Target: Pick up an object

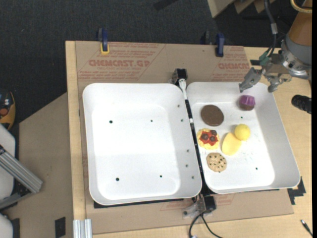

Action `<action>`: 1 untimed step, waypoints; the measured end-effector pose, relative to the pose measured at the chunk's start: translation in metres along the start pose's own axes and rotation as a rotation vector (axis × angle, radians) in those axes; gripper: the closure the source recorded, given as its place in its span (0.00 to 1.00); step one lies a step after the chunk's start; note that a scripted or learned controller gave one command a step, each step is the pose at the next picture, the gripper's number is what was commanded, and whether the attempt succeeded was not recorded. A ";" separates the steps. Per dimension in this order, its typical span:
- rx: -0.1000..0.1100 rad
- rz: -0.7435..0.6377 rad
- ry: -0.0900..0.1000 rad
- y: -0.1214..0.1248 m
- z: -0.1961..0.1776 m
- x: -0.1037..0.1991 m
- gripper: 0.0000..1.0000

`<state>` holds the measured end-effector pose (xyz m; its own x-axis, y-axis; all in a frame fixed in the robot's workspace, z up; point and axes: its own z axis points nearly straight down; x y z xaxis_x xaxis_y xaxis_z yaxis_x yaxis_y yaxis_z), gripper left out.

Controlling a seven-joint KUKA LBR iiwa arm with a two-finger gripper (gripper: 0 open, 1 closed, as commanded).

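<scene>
My claw [260,81] hangs over the far right corner of the right bin [277,133], fingers spread, nothing between them. So this is the approach step, nothing grabbed yet.

Nearest candidate: the small purple piece [247,101], just below and slightly left of the claw, near the bin's back wall. It sits apart from the rest, so I'd go for that one. Next move, as I read it: shift a little left and toward the near side, drop straight down, straddle it, close.

Further out in the same bin: brown disc [212,115], yellow ball [242,132] touching a pale yellow lump [231,144], a red-and-yellow piece [208,138], a cookie [216,162]. These cluster tightly, so they're harder picks.

Obstacles: the back wall is close to the purple piece, and a finger could clip the rim. The left bin [99,133] isn't in the way.
</scene>
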<state>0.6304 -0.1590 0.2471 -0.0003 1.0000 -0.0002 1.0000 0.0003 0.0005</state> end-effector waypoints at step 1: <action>0.013 0.001 0.004 -0.010 0.132 0.007 0.00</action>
<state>0.6208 -0.1521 0.1155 0.0003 1.0000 0.0035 0.9999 -0.0003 -0.0130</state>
